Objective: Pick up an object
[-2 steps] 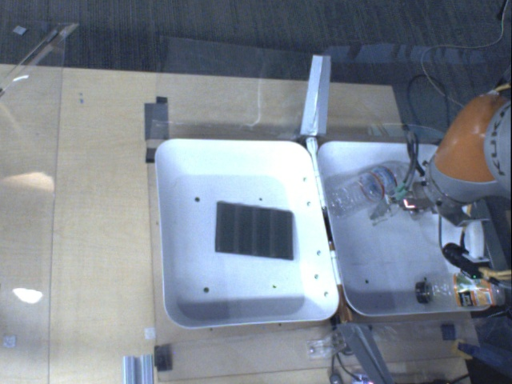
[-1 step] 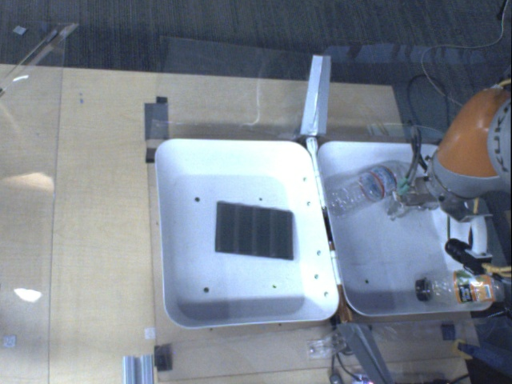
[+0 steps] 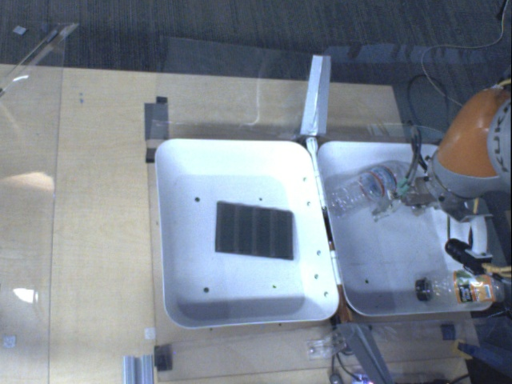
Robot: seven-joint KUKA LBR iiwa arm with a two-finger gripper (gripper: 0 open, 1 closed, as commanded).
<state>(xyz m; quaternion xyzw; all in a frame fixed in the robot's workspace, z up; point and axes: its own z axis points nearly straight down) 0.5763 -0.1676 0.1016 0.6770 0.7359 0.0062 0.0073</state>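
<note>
Now the tool (image 3: pixel 398 192) sits low in the right bin (image 3: pixel 352 238), against a clear plastic bottle (image 3: pixel 364 189), likely seeking it. Its grip: cannot tell. A small bottle (image 3: pixel 458 288) lies by the bin's near edge

The left bin (image 3: pixel 240 230) holds a dark ribbed mat (image 3: pixel 254 230) in its middle. Just beside it, the right bin (image 3: pixel 376 290) holds a clear plastic bottle (image 3: pixel 364 189) near its far wall and a small bottle (image 3: pixel 456 289) near its front corner. The gripper (image 3: pixel 400 197) is touching the clear bottle.
</note>
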